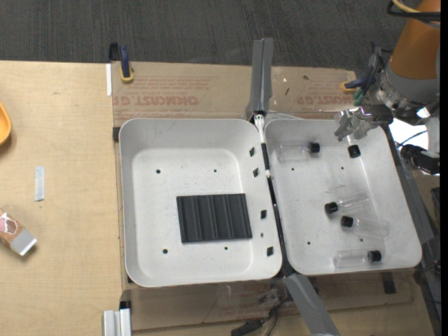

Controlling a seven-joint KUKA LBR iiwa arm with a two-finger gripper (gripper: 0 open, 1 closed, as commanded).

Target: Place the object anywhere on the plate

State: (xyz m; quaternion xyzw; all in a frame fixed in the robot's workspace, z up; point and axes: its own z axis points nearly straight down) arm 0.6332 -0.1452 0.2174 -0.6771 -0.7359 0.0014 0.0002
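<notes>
The two-finger metal gripper (348, 127) hung over the far right corner of the right shallow white bin (399, 187), and whether its jaws stood wide or narrow could not be told. The objects, small clear plastic vials with black caps (341, 206), lay scattered on their sides in that bin, well apart from the dark ribbed rectangular plate (213, 217) in the left white bin (140, 187). Such a vial would likely be light, stiff, smooth and prone to roll, so a grasp across its barrel near the cap seemed safest.

The arm (413, 47) reaches in from two o'clock, orange band uppermost, its gripper (348, 126) pointing down toward eight o'clock.
</notes>
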